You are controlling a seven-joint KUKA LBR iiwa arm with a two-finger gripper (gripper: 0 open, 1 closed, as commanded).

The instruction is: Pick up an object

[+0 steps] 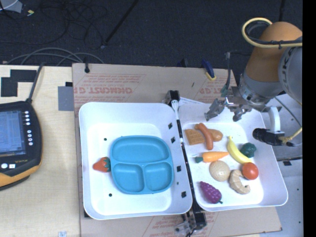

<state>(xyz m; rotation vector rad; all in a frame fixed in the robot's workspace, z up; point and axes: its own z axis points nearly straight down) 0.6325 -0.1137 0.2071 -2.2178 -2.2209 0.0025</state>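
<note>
My gripper [226, 112] hovers over the far edge of the right bin [276, 189], fingers [213, 111] spread open with nothing between them. Below it in that bin lie a red sausage [206, 135] across a tan waffle piece [193, 138], an orange carrot [215, 156], a yellow banana [236, 151], a dark green vegetable [248, 149], a red tomato [250, 171], a beige round piece [219, 170], a tan mushroom-like piece [240, 183] and purple grapes [211, 192]. The sausage is the nearest object to the gripper, a little toward the front.
The left bin [94, 127] holds a blue divided plate [140, 163] with a strawberry [102, 165] beside its left edge. A black divider [178, 152] runs between the bins. A teach pendant [17, 139] lies at the far left of the bench.
</note>
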